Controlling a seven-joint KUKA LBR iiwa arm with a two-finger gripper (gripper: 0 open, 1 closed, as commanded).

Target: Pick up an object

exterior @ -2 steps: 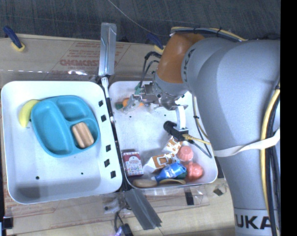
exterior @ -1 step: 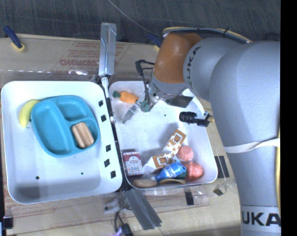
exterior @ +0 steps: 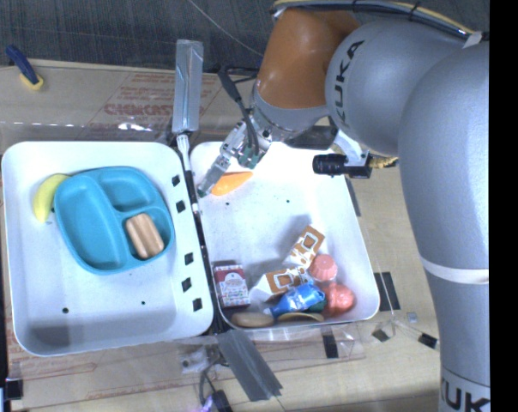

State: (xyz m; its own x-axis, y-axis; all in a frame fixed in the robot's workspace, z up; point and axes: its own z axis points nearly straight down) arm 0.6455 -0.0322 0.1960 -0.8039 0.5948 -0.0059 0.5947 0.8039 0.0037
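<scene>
orange carrot-like piece (exterior: 231,182) lies under my gripper (exterior: 218,172); can't tell the finger state. grasp stage; next, confirm hold, lift.

tray (exterior: 96,230) in left bin (exterior: 19,230), banana (exterior: 43,196) beside

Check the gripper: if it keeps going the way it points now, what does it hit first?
The gripper slants down toward the left wall of the right bin, with the orange object right beside its tip. It would probably meet that object or the bin floor first; depth is unclear from this single view.
</scene>
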